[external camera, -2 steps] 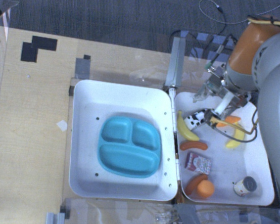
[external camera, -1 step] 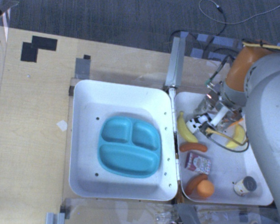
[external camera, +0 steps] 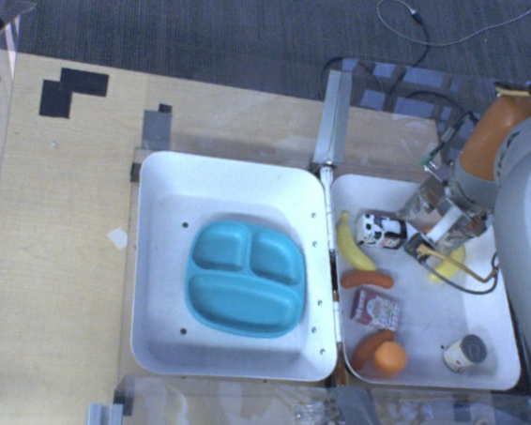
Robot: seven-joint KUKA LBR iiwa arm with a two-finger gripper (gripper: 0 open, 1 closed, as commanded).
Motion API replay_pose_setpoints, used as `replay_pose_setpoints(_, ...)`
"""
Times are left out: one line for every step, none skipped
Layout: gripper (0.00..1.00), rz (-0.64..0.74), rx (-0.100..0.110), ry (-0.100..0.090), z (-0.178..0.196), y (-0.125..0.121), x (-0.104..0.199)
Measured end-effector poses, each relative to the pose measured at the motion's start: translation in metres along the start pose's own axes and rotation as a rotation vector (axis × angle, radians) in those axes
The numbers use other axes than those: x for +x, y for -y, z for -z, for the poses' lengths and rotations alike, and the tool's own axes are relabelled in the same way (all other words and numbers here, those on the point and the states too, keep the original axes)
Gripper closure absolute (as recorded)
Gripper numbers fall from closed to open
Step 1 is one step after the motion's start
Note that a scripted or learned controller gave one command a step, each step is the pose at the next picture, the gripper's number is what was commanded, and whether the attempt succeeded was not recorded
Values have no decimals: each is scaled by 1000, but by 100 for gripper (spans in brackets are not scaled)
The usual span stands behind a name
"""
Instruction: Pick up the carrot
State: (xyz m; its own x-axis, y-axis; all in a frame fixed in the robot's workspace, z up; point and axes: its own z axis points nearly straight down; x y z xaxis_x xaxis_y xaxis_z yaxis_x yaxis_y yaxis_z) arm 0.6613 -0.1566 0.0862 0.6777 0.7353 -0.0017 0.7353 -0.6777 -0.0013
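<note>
Carrot lying near orange, long axis slanting; gripper hovering well beyond it near banana; grip state unreadable.

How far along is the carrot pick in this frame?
Nothing looks done yet. The carrot lies at the near edge of the right bin, beside the orange, untouched. In hand: the gripper sits at the bin's far side next to the black-and-white toy, well away from the carrot. Left: move over the carrot, descend, grasp and lift.
</note>
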Motion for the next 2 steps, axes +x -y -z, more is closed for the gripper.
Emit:
replay_pose_setpoints(100,9,-9,-6,13,-1,4)
replay_pose_setpoints(100,62,-7,-6,132,40,5)
